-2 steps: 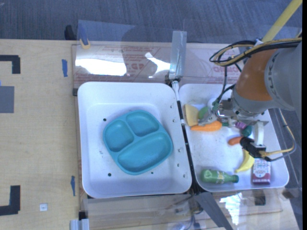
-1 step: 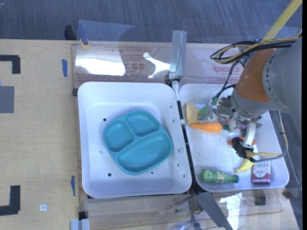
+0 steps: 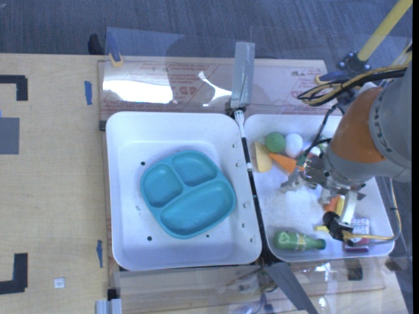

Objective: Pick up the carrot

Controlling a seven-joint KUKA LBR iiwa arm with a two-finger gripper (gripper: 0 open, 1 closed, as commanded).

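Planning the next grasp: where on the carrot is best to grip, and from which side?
Probably the carrot's exposed middle, from above, jaws across its narrow width. It lies flat, slanting, its left end by the yellow piece, green ball close above, gripper at its right end.

On my screen I list: left white bin (image 3: 124,175), holding one blue three-compartment plate (image 3: 188,192), set at a slant near its middle. Right white bin (image 3: 380,205), holding a green ball (image 3: 274,140) touching a white ball (image 3: 294,141) near the far wall, a pale yellow piece (image 3: 262,157) just beside the dividing edge, and a green bottle (image 3: 299,242) lying on its side near the front wall.
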